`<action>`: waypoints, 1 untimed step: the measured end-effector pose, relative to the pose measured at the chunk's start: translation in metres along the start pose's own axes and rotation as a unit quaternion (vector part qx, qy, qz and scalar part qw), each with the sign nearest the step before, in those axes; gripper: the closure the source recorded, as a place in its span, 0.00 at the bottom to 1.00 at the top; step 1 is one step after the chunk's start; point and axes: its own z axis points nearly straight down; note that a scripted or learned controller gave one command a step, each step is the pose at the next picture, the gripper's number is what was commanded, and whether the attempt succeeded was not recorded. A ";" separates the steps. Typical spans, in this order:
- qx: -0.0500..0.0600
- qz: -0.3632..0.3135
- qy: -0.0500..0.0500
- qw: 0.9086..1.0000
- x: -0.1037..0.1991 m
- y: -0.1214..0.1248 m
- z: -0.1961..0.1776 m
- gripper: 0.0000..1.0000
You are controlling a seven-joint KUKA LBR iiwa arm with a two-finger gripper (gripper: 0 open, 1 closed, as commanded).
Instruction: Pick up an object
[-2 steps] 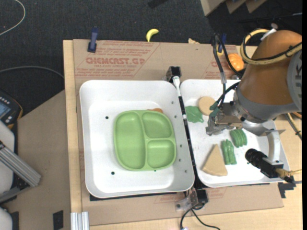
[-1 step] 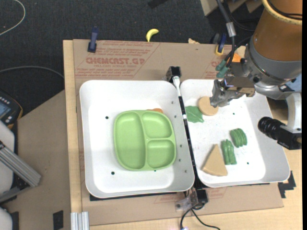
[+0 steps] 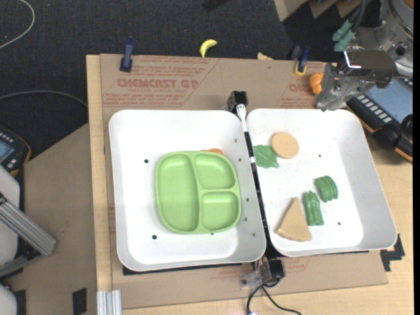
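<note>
Hovering over the far right corner of the right bin (image 3: 367, 176), the gripper (image 3: 326, 98) is hanging just past the bin's rim with nothing between its fingers; whether they are spread or pressed together I cannot tell. Lying well apart from it on the right bin's floor are a round tan disc (image 3: 285, 145), a flat green leaf piece (image 3: 265, 156) touching the disc's left side, a ridged green piece (image 3: 325, 188), a longer green piece (image 3: 312, 209) and a tan wedge (image 3: 294, 222) leaning against that longer piece. Sitting in the left bin (image 3: 131, 169) is a green divided plate (image 3: 197, 192), with a small orange thing (image 3: 212, 151) peeking out behind its far edge
</note>
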 end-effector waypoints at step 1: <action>0.015 0.003 -0.002 1.000 -0.017 -0.004 0.122 1.00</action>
